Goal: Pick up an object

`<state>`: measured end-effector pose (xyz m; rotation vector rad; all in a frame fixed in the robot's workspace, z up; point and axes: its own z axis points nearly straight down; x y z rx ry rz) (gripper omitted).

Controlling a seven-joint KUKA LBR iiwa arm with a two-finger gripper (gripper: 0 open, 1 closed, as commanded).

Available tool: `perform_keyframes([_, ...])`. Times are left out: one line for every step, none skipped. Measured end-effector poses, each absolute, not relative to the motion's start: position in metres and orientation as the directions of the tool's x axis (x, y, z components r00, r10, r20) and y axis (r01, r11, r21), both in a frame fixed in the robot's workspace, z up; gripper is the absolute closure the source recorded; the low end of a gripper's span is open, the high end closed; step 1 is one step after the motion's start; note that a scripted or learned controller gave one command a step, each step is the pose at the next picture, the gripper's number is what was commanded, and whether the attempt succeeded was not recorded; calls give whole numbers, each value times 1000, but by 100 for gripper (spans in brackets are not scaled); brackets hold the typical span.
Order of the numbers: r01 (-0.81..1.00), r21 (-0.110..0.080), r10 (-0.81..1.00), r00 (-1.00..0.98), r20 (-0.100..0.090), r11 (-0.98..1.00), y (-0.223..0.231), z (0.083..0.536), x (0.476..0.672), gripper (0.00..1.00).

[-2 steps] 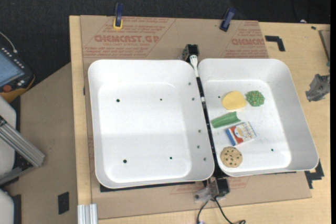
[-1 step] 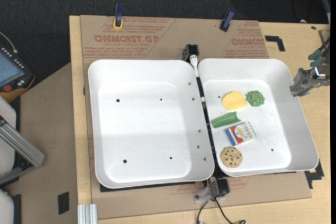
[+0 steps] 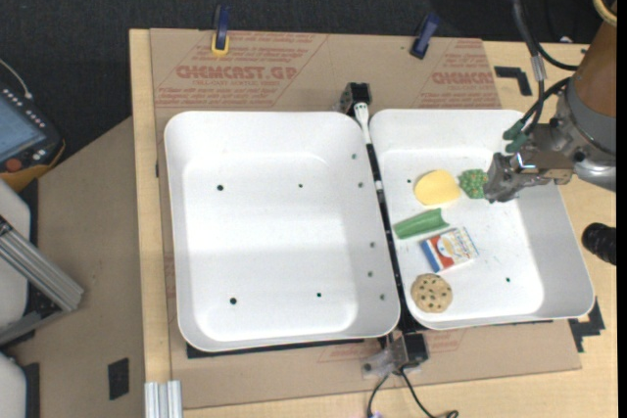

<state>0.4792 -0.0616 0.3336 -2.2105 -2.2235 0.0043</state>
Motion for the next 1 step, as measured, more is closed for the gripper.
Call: perform_keyframes([1000, 0, 1000, -6, 2, 6, -5, 332, 491, 100])
